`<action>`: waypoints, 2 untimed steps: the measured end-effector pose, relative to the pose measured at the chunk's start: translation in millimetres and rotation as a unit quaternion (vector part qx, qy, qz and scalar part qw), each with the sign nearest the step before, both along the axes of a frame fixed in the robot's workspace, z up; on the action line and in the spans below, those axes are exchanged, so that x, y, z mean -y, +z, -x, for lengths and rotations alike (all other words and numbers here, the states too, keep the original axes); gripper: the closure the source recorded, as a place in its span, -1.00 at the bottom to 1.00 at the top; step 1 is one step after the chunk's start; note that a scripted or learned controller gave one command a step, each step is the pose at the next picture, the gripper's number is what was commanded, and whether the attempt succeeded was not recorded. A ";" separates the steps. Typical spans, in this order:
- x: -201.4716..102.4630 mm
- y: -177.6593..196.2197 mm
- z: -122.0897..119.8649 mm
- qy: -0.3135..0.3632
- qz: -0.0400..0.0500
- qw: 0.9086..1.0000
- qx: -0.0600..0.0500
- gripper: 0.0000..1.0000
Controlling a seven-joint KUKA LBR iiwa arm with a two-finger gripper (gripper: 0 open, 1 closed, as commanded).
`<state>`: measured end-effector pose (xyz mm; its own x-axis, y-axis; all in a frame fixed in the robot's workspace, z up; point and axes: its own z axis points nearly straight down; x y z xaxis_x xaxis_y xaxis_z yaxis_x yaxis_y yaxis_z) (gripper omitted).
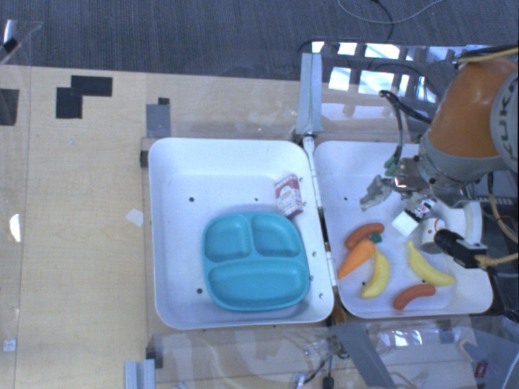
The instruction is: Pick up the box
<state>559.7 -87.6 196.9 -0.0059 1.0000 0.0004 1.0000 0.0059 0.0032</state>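
The box (288,195), small with red and white print, lies in the left bin (170,217) against its right wall, just above the blue tray. My gripper (378,191) hangs over the right bin (349,164), in its upper middle, about a hand's width to the right of the box and across the divider from it. Nothing shows in the gripper.
A blue three-part tray (255,260) sits in the lower half of the left bin. In the right bin lie a carrot (357,258), two sausages (364,233) (414,296), two bananas (376,275) (427,267) and a small white block (404,223). The arm's wrist (466,120) and cables cover that bin's right side.
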 end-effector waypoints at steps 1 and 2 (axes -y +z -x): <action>8.6 -107.8 -41.2 0.056 0.001 0.998 0.005 -1.00; 11.9 -108.1 -16.0 -0.099 -0.001 0.995 0.004 -1.00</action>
